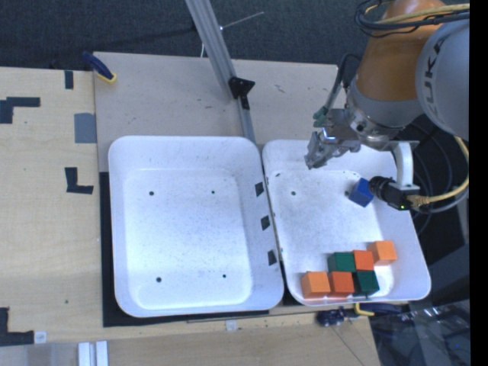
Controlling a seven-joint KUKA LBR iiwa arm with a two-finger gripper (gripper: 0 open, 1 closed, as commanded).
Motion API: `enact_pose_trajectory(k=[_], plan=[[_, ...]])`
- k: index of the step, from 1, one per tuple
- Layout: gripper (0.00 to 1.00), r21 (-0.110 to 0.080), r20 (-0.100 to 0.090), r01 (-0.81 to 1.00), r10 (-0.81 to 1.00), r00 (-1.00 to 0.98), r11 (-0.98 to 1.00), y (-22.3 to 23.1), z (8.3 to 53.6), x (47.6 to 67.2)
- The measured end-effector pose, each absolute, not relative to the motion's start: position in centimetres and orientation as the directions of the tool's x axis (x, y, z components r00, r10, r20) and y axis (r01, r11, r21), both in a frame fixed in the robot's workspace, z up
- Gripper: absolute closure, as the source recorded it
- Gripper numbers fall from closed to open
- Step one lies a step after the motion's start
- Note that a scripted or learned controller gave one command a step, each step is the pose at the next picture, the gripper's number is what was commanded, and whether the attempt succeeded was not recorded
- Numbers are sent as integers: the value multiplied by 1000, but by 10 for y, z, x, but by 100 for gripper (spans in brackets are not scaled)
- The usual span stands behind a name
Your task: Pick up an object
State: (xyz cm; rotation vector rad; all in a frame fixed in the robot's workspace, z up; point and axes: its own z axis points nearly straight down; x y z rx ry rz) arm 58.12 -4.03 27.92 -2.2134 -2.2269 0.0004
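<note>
Blocks [349, 271] crowding right bin's [305, 204] near corner.

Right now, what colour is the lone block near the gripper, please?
Blue, seen in the camera view.

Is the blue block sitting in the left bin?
No, the blue block lies in the right bin, near its far right side, apart from the orange and green blocks clustered at the near edge.

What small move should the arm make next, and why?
Probably shift toward the blue block and descend: the gripper hangs over the right bin's upper edge holding nothing, and that block lies nearest, apart from the orange and green cluster.
</note>
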Motion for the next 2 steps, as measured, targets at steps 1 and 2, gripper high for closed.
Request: enact_pose_trajectory(k=[1, 2], plan=[[100, -2, 2, 1000, 1000, -7, 7, 16, 278, 579], [100, -4, 1, 1000, 1000, -6, 6, 61, 255, 576]])
